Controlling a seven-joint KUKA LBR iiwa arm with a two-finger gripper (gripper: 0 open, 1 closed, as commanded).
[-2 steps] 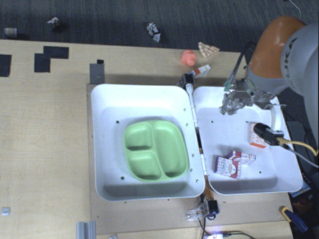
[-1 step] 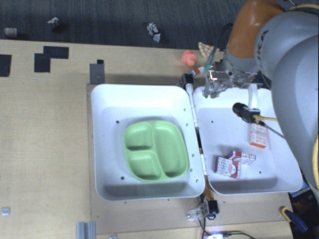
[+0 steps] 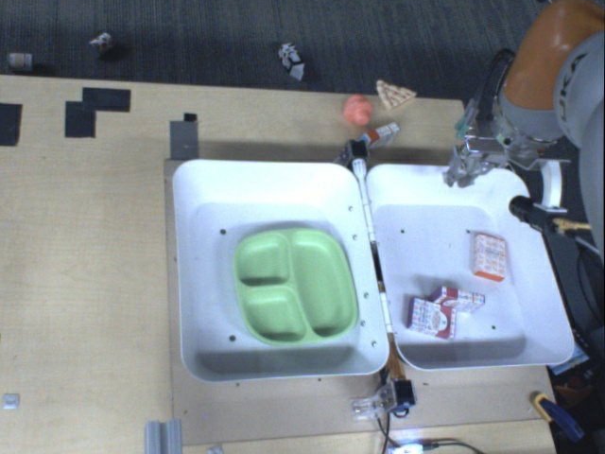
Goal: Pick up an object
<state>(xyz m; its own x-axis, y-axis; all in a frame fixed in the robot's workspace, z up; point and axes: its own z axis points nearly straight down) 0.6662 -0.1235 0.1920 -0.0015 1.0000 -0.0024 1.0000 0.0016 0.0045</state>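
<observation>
The right bin (image 3: 416,253) holds two things. A small orange and white box (image 3: 489,256) lies toward its right side. A red and white carton (image 3: 437,315) lies near its front. A green divided plate (image 3: 295,285) sits in the middle of the left bin (image 3: 203,253). My gripper (image 3: 465,166) hangs over the far edge of the right bin, well behind the orange box, with nothing visibly in it. The grey arm with its orange band (image 3: 553,36) rises behind it at the top right.
On the bench behind the bins lie a pink ball (image 3: 357,110), a toy pizza slice (image 3: 395,94) and a small marker-like thing (image 3: 378,136). A ridge where the two bins meet (image 3: 371,244) runs between them. Black cables hang at the right.
</observation>
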